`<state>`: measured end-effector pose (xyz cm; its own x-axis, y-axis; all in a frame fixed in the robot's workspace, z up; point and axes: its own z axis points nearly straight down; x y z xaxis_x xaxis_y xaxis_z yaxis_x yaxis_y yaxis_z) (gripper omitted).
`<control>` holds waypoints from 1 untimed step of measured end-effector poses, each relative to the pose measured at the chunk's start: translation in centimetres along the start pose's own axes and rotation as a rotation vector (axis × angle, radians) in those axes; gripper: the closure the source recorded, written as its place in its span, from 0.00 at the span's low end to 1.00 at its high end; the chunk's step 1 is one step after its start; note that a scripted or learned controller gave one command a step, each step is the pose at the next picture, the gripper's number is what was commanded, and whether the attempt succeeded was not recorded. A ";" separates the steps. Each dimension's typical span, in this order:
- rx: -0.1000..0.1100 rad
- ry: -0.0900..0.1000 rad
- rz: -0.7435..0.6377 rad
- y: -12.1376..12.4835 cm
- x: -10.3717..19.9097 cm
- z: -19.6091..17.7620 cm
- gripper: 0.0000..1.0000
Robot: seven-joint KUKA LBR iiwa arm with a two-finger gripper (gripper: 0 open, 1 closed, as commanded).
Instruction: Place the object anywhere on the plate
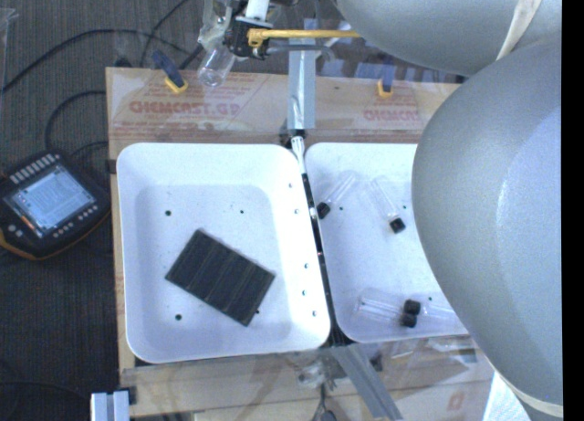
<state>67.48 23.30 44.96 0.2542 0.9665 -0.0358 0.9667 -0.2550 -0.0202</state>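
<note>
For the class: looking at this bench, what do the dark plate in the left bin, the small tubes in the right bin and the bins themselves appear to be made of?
The plate: dark, matte, ribbed slab, likely plastic or rubber; it shows parallel grooves and no shine.
The tubes: clear plastic or glass, since the bin floor shows through them; their caps are black, probably plastic.
The bins: smooth, white, slightly glossy, seemingly moulded plastic with rounded corners.

A see-through plastic tube (216,61) hangs tilted between my fingers, high up past the far edge of the bins. The dark ridged plate (220,277) lies flat and slanted in the left bin (146,337).
</note>
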 end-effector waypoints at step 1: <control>0.004 -0.007 0.002 0.1 0.0 -0.5 1.00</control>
<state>67.62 23.28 45.47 0.2555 0.9659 -0.0426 0.9662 -0.2566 -0.0242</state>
